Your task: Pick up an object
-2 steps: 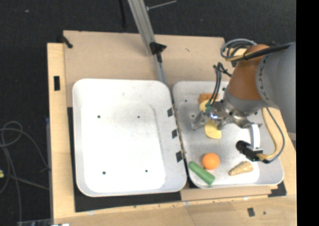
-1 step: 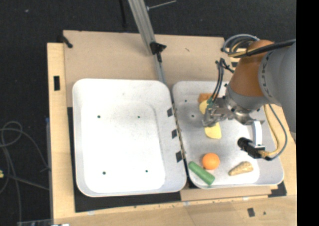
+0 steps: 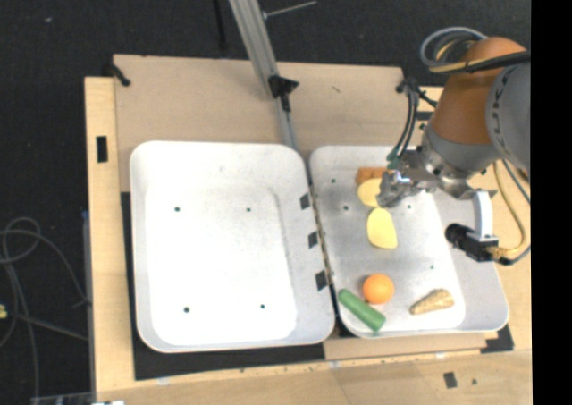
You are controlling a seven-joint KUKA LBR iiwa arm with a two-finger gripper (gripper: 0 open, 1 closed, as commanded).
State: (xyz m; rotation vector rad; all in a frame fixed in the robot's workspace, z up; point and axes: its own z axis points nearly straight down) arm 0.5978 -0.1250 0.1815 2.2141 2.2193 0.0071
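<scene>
My gripper (image 3: 391, 190) hangs low over the upper part of the right bin (image 3: 465, 278). It is right beside a small yellow piece (image 3: 367, 193), touching or nearly touching its right side. An orange-brown piece (image 3: 369, 176) lies just behind that one, partly covered by the gripper. A larger yellow, lemon-like object (image 3: 382, 230) sits just below the gripper. Toward the bin's front lie an orange ball (image 3: 378, 289), a green cylinder (image 3: 360, 310) at the front left corner, and a tan wedge (image 3: 432, 302).
The left bin (image 3: 219, 242) lies beside the right one, joined by dark clips (image 3: 315, 238). A metal pole (image 3: 255, 28) slants up from behind the bins. The arm's grey and orange wrist (image 3: 465, 117) and its cables overhang the right bin's back right.
</scene>
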